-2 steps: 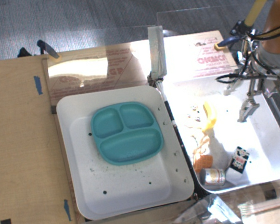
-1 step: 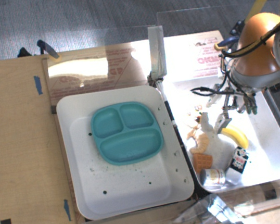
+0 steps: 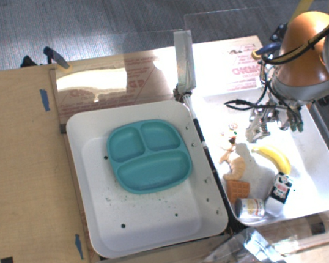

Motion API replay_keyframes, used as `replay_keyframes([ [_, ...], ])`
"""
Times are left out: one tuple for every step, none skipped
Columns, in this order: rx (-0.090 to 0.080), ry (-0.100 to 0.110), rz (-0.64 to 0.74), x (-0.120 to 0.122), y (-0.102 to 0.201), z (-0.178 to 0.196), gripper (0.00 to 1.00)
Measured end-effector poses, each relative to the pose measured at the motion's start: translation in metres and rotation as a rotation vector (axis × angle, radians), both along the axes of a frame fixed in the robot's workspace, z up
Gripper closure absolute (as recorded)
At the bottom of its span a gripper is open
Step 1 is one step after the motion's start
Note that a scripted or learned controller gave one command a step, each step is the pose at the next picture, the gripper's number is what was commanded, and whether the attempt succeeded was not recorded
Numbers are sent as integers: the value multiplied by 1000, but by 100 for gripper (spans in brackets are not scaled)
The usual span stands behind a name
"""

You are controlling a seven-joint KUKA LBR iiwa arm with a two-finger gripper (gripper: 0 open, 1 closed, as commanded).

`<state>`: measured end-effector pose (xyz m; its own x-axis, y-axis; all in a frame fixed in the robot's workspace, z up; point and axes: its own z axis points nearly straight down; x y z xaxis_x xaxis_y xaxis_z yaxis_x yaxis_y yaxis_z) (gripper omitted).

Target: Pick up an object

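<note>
My gripper [image 3: 272, 122] hangs over the right bin [image 3: 324, 164], below the orange band of the arm, just above and left of a yellow banana [image 3: 276, 158]. Nothing shows between its fingers. Left of the banana lie a tan toy figure [image 3: 236, 163], an orange packet [image 3: 237, 189], a whitish lump [image 3: 257, 172], a small can [image 3: 251, 208] and a black-and-white box [image 3: 280, 189].
The left bin [image 3: 93, 188] holds a teal divided plate [image 3: 149, 155]. A metal post [image 3: 185, 68] stands at the divider between the bins. Brown cardboard [image 3: 21, 181] covers the bench to the left.
</note>
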<state>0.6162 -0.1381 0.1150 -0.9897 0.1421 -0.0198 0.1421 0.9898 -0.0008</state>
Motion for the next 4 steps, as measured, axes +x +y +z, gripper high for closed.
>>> replay_keyframes([
  [-1, -7, 132, -17, 51, 159, 100],
  [-5, 14, 722, -67, 36, 140, 100],
  [-11, 14, 1280, -109, 52, 123, 100],
  [-14, 15, 1799, -131, 53, 85, 100],
])
